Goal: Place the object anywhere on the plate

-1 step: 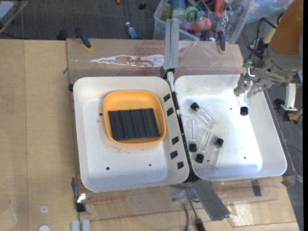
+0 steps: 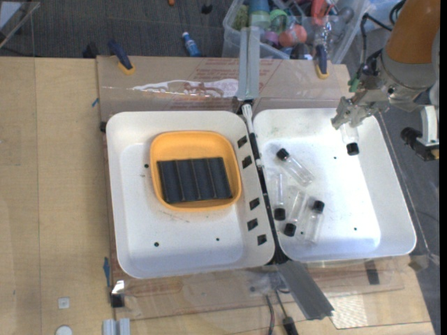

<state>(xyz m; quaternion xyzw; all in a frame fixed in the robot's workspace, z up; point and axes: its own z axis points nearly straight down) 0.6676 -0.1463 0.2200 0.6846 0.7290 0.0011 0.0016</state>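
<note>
Nearest me, a grey strip (image 2: 305, 292) lies at a slant on the wooden surface (image 2: 49, 187) just below the gap between the two bins. Clear vials with black caps sit in the right bin (image 2: 391, 187): one (image 2: 292, 165) lies near the middle with its cap toward the upper left and its long axis running down to the right, and a cluster (image 2: 299, 215) lies lower, near the divider, most with their length running roughly up and down. One small black cap (image 2: 352, 148) sits apart toward the upper right, with bare white floor around it. An orange plate (image 2: 157, 149) rests in the left bin (image 2: 133, 243), a dark ribbed block (image 2: 194, 180) covering most of its middle and leaving only rim free. At the right bin's upper corner hangs the gripper (image 2: 347, 115); I cannot tell how it is set. Beyond the bins stands a clear tub of coloured oddments (image 2: 293, 12).
</note>
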